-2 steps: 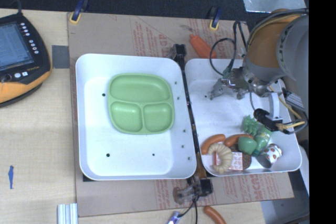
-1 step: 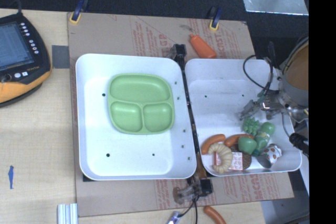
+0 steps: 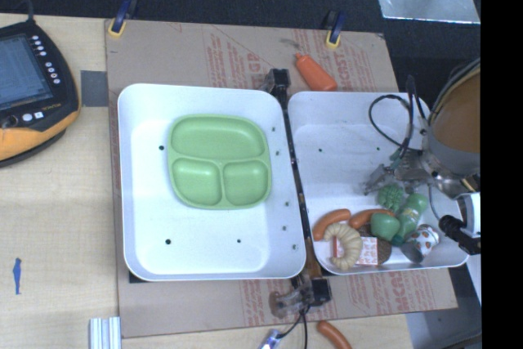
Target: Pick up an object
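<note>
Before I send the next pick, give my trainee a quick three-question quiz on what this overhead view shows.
1. True or false: the green divided plate lies in the right bin.
2. Which is nearest the gripper? A) the orange carrot on the cardboard B) the green toy vegetables C) the teach pendant
3. Fill in: the toy food is piled in the right bin's ____ corner, near or far from the camera?

Key
1. False; it lies in the left bin.
2. B; the gripper sits just above them, while the carrot lies outside the bins.
3. Near, on the arm's side.
</note>
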Robot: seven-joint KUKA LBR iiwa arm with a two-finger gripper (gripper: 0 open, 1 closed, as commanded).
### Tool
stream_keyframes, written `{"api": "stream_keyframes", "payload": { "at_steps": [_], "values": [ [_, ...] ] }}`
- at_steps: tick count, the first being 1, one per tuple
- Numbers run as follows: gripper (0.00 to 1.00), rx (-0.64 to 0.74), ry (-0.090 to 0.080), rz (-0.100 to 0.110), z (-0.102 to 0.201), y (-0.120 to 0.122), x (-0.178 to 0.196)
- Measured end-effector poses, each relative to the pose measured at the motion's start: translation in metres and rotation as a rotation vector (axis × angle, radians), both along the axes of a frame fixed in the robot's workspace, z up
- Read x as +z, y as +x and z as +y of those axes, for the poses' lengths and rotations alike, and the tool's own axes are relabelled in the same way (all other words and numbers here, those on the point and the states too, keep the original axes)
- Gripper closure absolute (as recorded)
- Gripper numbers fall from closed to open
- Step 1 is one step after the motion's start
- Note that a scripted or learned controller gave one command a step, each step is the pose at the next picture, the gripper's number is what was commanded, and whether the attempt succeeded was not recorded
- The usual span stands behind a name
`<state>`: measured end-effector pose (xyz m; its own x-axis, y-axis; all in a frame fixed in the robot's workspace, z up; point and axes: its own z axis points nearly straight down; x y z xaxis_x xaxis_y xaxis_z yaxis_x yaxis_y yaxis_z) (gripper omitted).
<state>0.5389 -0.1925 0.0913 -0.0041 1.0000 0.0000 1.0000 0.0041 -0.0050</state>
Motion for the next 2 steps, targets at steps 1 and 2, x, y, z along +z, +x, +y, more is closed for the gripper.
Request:
{"api": "stream_keyframes", "payload": {
  "at_steps": [1, 2],
  "values": [
    [0.0, -0.001, 0.0, -0.003, -0.02, 0.099, 0.001],
    [0.0, -0.001, 0.001, -0.003, -0.02, 0.044, 0.08]
  ]
}}
